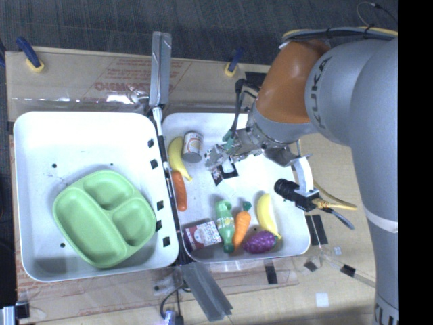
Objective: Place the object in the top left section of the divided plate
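Well, the gripper [226, 157] hangs low over the right bin [298, 246], near its top. I cannot tell if it is open or shut, and I see nothing held in it. I also cannot tell which toy is the one to move.

The toy closest to the gripper is a little can [193, 144], just to its left. The can is silver with a red and white label, and it lies tipped over. A yellow banana [176, 156] sits touching the far side of the can, by the bin wall. Below that banana lies a long orange carrot [179, 189].

Further below the gripper, a bunch of toys sit close together at the bottom of the bin: a red packet [203, 235], a green bottle [224, 223], a small carrot [241, 225], purple grapes [259, 241] and a second banana [266, 214].

The big grey arm [358, 107] comes in from the right of the gripper and bends down to it. It has a fat orange band [291, 80] just above the wrist.

The green plate [67, 212] is far to the left of the gripper, in the left bin [34, 134]. It has three parts and sits turned at a slant. All the toys are well apart from it.
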`<state>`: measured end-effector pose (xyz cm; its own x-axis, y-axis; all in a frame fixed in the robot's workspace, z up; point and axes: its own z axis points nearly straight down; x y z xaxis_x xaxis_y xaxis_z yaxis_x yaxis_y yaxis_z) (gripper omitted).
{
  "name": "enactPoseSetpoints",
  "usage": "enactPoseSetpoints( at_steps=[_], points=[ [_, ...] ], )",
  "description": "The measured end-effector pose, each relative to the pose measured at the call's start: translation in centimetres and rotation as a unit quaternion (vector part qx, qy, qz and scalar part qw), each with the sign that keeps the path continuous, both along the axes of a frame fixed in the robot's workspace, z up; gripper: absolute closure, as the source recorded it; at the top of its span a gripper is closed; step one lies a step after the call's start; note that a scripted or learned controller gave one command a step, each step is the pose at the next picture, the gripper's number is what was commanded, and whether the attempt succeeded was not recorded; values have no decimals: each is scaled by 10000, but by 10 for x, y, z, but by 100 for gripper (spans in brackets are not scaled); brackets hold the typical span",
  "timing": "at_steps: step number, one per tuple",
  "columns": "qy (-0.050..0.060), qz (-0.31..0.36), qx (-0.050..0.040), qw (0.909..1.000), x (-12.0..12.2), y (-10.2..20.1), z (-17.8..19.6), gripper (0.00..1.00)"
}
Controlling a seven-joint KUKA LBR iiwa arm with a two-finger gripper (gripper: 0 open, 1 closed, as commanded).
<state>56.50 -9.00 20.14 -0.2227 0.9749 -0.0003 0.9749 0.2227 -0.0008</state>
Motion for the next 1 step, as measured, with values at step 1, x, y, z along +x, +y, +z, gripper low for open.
enactPoseSetpoints(
  at_steps=[1],
  points=[
    [5,200,2,9998,-9,78,39,100]
  ],
)
